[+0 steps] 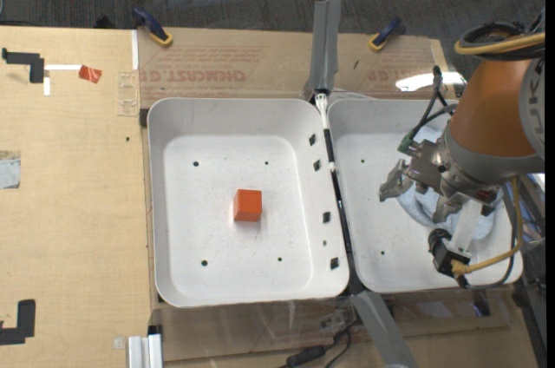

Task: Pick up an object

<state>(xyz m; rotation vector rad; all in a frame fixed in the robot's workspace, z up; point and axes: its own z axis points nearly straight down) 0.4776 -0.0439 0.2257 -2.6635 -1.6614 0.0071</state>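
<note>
one orange cube (pixel 248 206), left bin (pixel 173 184)

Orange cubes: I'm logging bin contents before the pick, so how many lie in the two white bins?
1. The small orange cube lies near the middle of the left white bin; the arm may hide part of the right white bin.

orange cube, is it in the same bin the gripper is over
No, the orange cube lies in the left bin, while the gripper is over the right bin.
</note>
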